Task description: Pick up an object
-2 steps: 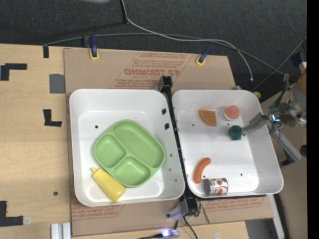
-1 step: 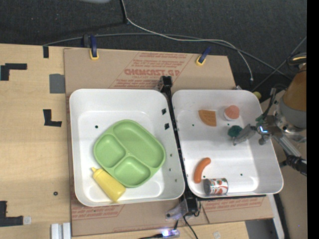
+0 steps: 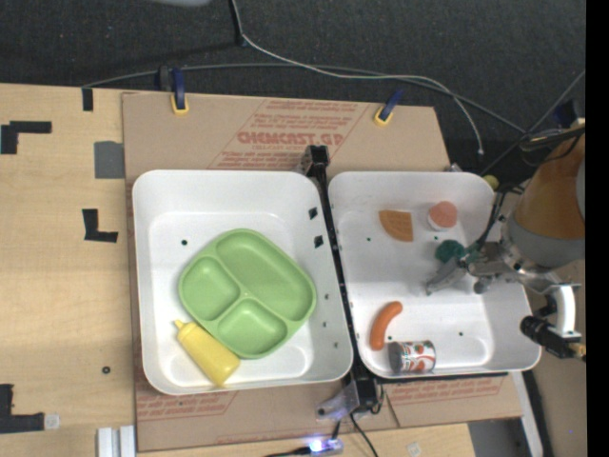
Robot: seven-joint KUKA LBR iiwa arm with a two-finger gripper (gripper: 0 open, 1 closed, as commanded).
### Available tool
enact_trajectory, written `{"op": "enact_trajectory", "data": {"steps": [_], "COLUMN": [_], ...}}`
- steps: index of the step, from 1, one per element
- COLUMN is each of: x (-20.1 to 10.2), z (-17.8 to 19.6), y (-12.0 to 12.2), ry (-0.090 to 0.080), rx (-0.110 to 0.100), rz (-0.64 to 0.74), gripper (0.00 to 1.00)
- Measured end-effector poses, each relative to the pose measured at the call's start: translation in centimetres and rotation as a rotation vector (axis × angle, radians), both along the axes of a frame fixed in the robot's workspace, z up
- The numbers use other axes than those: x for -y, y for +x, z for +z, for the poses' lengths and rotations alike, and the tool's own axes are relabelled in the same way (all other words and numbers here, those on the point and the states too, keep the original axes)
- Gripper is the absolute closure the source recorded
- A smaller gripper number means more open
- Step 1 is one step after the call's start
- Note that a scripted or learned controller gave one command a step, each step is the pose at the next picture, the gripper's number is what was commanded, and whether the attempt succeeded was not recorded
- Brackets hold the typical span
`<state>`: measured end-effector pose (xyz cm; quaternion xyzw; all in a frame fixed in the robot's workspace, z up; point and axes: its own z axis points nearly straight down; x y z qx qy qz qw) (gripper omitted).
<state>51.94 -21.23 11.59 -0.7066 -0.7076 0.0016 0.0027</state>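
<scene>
The right bin (image 3: 504,346) holds several small objects. An orange wedge (image 3: 397,224) lies near its back, with a pink round piece (image 3: 442,215) beside it. A dark green object (image 3: 447,251) sits mid-bin. An orange-red sausage (image 3: 384,324) and a red-and-white can (image 3: 411,356) on its side lie near the front wall. My gripper (image 3: 440,278) reaches in from the right, low over the bin floor, just in front of the green object and close to it. Nothing is visibly held.
The left bin (image 3: 152,217) holds a green divided plate (image 3: 247,293) and a yellow squeeze bottle (image 3: 206,352) at its front left. The arm's grey and orange body (image 3: 550,212) hangs over the right bin's right rim. Cables run across the back.
</scene>
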Motion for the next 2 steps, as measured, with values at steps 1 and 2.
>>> {"op": "enact_trajectory", "data": {"steps": [1,2], "x": [0.0,0.1], "z": [-3.2,-1.9], "y": [0.0,0.1], "ry": [-0.004,-0.007], "rx": [0.005,0.011], "rz": [0.000,-0.001], "gripper": [0.00,1.00]}}
